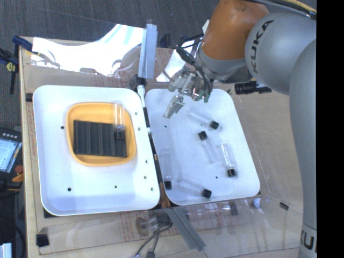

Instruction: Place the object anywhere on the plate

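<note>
Camera view, single entry, for your log. Item one: left bin (48,192), white and shallow, holding a yellow plate (80,112) with a dark ribbed block (97,137) lying across its middle; a clear tube (119,120) with a dark cap rests on the plate's right side, partly over the block. Item two: right bin (244,184), holding several clear vials with black caps, among them one near the centre (208,123), one just below it (203,136), a longer one to the right (228,160) and one along the near wall (193,189). Item three: gripper (176,105), hanging over the far left corner of the right bin, tilted; whether its fingers stand wide or narrow you cannot tell here, since the metal and wiring blur together (a pale sliver below the tip may be a vial or bare finger). Risks for you to weigh: the vials are transparent against white, so a pick may close on nothing; they are round and would likely roll or slip from a tilted grasp; the raised bin walls between the bins could catch a low carry; the ribbed block takes up much of the plate, so a dropped vial may bounce or roll off onto the bin floor.
</note>
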You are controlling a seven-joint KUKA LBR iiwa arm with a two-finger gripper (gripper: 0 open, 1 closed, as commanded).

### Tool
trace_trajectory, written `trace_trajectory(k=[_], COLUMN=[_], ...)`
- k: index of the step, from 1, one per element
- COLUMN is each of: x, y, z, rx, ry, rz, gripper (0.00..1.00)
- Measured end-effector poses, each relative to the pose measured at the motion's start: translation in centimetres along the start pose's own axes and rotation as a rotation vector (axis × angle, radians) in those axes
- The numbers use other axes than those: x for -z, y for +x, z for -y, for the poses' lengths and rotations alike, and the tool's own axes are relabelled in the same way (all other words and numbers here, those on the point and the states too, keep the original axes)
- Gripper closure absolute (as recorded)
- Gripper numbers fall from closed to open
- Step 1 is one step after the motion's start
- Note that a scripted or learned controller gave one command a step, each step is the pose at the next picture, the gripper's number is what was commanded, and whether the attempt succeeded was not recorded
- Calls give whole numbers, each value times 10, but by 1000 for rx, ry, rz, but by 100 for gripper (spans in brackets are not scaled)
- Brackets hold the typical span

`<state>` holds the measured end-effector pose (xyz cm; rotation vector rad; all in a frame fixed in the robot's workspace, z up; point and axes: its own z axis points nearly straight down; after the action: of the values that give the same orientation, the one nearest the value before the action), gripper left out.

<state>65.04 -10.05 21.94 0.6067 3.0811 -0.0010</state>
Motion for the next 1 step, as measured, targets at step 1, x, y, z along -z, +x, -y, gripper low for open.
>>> trace_trajectory(k=[1], x=[-20], y=[-4], z=[59], rx=[-25], ry=[2], rz=[-2], gripper=[0])
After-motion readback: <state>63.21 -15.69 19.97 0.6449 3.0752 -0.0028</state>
